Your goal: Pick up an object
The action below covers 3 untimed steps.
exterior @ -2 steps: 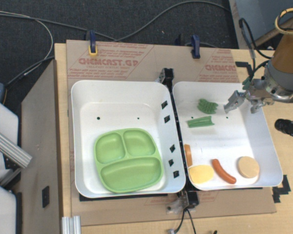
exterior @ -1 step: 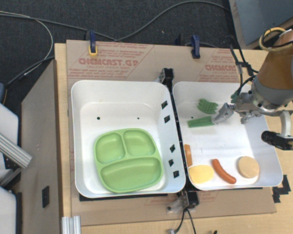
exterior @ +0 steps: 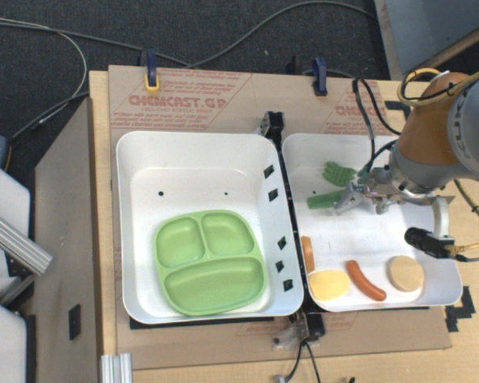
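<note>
1. The right bin (exterior: 431, 298) serves as the landmark; the claw (exterior: 353, 199) sits low over its upper-left part, near the divider shared with the left bin (exterior: 136, 214).
2. Whether the claw is clenched or released cannot be told from this view.
3. A green leafy toy (exterior: 332, 183) lies just beside the claw tip, on its upper-left side, close to the bin's left wall.
4. Along the bin's near edge lie a yellow piece (exterior: 329, 284), a red sausage (exterior: 366, 280) and a tan round piece (exterior: 405, 274).
5. An orange strip (exterior: 307, 254) lies against the bin's left wall.
6. The bin's middle floor is bare white.
7. Left of this bin, a green divided plate (exterior: 210, 260) rests in the left bin.
</note>
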Each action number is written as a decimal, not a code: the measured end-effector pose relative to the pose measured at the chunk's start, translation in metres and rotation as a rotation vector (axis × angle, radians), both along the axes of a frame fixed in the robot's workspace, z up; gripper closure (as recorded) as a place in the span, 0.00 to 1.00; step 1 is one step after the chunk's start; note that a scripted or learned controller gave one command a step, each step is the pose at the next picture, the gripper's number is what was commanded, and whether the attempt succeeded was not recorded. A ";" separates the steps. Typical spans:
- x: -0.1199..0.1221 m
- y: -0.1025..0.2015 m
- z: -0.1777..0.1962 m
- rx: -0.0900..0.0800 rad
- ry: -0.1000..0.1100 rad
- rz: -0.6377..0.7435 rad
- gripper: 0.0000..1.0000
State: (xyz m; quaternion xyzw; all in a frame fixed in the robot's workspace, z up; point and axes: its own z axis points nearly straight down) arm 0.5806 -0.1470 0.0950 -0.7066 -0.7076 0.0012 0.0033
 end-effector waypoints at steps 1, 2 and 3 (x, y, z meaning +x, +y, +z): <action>0.000 0.000 -0.010 -0.001 -0.003 -0.001 0.00; 0.001 0.001 0.001 -0.001 -0.006 -0.001 1.00; -0.003 0.010 0.056 -0.003 -0.012 0.001 1.00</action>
